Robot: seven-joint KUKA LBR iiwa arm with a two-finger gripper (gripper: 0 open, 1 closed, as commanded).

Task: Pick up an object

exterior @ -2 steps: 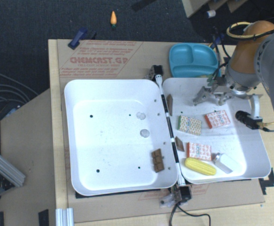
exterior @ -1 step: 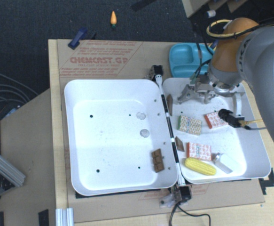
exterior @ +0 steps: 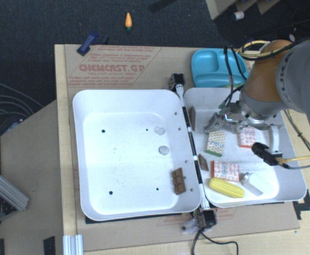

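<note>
Metal end effector [exterior: 234, 120] hangs low over the upper part of the right shallow white plastic bin [exterior: 292, 187], under the grey arm with its orange band [exterior: 265, 74]; whether it is open or closed cannot be told from this angle, and nothing can be seen gripped in it. Just below it lie a small green-and-white speckled packet [exterior: 216, 142] and, to that packet's right, a red-and-white packet [exterior: 246, 137]. Nearer the front of the same bin sit a red patterned flat box [exterior: 225, 169], a yellow toy corn cob [exterior: 226, 187] and a pale grey-white block [exterior: 252, 184] beside the cob. A small brown block [exterior: 191, 118] stands against this bin's left wall. The left shallow white plastic bin [exterior: 91, 102] holds a dark brown chocolate-like bar [exterior: 178, 180] near its lower right corner and two small clear round discs [exterior: 161, 140] further up. Both bins rest on a light wooden table [exterior: 64, 142]; a blue plastic tray [exterior: 213, 68] lies behind the right bin.
</note>
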